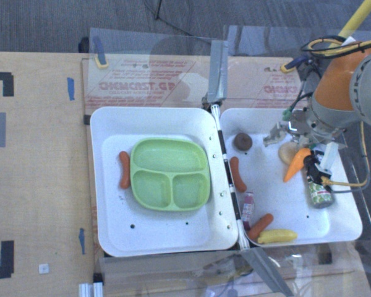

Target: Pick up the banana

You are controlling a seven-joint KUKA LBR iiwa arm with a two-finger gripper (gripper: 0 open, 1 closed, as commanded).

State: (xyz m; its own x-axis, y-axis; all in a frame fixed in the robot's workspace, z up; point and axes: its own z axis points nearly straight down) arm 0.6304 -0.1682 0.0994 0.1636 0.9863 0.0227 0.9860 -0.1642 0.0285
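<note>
Small yellow banana [277, 235] lies flat along the camera-side wall of the right white plastic bin [337, 218], left end touching a short reddish sausage [260, 225]. Hand [287, 133] hangs well apart at the bin's far side, near an orange carrot [295, 164]; can't tell how open it is or what it holds. Best bet: descend over the banana's free right half and grip across its width, clear of sausage and wall.

Pale wooden bench [37, 166], left white bin [164, 231], right white bin [278, 203] alongside

Unreadable red lettering [138, 84] on back panel [173, 57]
</note>
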